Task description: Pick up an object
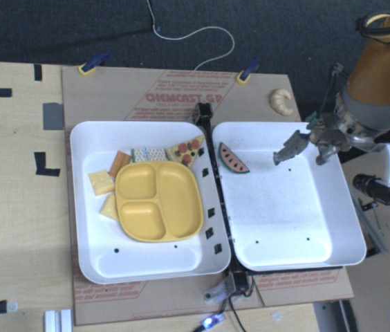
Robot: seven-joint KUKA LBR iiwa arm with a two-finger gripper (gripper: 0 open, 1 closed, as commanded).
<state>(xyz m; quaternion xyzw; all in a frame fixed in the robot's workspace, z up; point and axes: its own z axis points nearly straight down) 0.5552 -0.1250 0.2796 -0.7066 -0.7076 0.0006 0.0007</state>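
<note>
The gripper [304, 149] hangs over the upper right part of the right bin [319, 244], reaching in from the right below the arm's orange band [382, 61]. Two dark fingers show: one long finger [288, 149] points left and down toward the bin floor, and a shorter one [321, 152] sits nearer the bin's right wall. They stand clearly apart, and nothing lies between them, so the tool is spread and carries nothing.

To the left of the gripper, in the upper left corner of the same bin, lies a toy watermelon slice [233, 159], red with a green rind, flat on the white floor and well apart from the fingers.

Across the divider, the left bin [88, 241] holds a yellow divided plate [159, 200] with three compartments. Around its upper and left edges lie small toy foods: a pizza slice [187, 149] near the divider, a pale patterned piece [148, 155], a brown cracker-like piece [119, 163], and a pale yellow square [101, 182] beside another pale wedge [109, 208] partly under the plate.

Both bins sit on a cardboard sheet [174, 97] held by blue clamps [93, 63]. A beige rounded object [283, 102] rests on the cardboard above the right bin, and a white cable [195, 37] curls over the dark surface behind.
</note>
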